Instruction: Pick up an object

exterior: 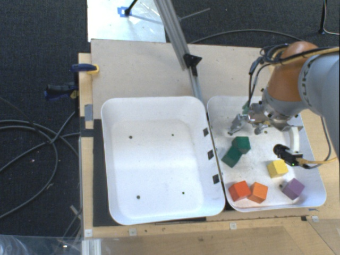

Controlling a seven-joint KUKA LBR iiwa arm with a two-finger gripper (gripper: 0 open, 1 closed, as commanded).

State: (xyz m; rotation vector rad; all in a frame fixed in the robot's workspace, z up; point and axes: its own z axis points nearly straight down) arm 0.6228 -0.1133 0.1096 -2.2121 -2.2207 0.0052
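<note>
The arm (319,81) is a chunky grey thing with a rounded orange band (289,70) above the wrist, thin black cables looping over the top of it, and a silvery metal gripper (249,122) with a small black bit hanging off nearby.

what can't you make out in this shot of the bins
- Gripper: in the camera view the arm's wrist covers it from above, so whether it is open or shut cannot be told.
- Right bin: its far right side is covered by the arm.
- Green blocks: the two overlap, so where they meet is unclear.
</note>
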